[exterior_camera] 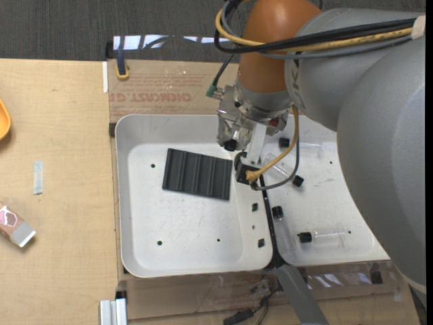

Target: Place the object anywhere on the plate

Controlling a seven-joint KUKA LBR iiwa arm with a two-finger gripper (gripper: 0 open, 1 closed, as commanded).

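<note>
A dark grey ribbed plate (pixel 197 174) lies flat in the left bin (pixel 135 249), towards its back right. My gripper (pixel 231 141) hangs over the back of the divider between the two bins, just past the plate's far right corner, under the orange wrist. No object can be made out in it. A clear tube with a black cap (pixel 323 236) lies in the right bin (pixel 338 252) near its front. A small black piece (pixel 277 212) sits near the divider, in front of the gripper.
A cardboard sheet (pixel 169 90) lies behind the bins. On the bench at the left are a small grey strip (pixel 38 178), a pink and white item (pixel 15 226) and an orange edge (pixel 3 120). The grey arm covers the right bin's right side.
</note>
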